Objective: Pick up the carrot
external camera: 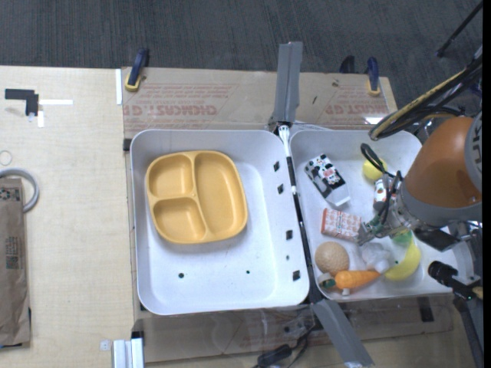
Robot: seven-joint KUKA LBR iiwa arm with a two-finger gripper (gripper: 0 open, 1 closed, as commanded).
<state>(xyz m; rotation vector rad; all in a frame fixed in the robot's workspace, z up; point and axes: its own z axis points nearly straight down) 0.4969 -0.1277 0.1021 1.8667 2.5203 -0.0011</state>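
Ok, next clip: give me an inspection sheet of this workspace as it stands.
Surface: two white bins; left bin holds a yellow divided plate.
Job's things: carrot lies at the right bin front edge, touching a brown ball.
Clutter: cow-print box, orange packet, banana.
Grippers: gripper over the right bin, above and apart from the carrot.
Cables: black cables by the arm.
Surroundings: cardboard sheet, blue clamps.

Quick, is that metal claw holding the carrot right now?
Two-finger gripper: cannot be told. The orange carrot lies in the right white bin.
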